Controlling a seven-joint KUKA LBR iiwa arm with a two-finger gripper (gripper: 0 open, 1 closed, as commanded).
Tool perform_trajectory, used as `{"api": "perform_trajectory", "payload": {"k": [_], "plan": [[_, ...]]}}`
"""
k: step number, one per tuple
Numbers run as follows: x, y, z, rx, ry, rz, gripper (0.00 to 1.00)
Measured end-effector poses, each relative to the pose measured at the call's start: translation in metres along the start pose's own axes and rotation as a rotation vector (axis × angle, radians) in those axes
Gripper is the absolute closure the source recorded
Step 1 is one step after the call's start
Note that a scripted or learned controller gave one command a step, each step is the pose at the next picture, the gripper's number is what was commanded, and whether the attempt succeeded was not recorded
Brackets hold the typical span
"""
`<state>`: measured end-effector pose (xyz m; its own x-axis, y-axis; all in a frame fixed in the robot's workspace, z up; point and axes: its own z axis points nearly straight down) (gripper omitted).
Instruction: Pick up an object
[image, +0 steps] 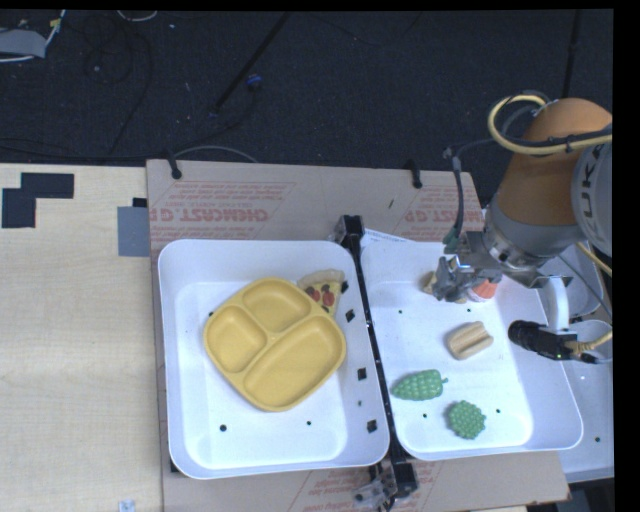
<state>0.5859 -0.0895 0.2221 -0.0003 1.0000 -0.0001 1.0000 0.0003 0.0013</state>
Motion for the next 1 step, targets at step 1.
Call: {"api": "perform_trajectory", "payload": {"k": [1], "plan": [[0.0438,-0.0222,-0.0100,0.005,0.003,-0.004,1.00]]}}
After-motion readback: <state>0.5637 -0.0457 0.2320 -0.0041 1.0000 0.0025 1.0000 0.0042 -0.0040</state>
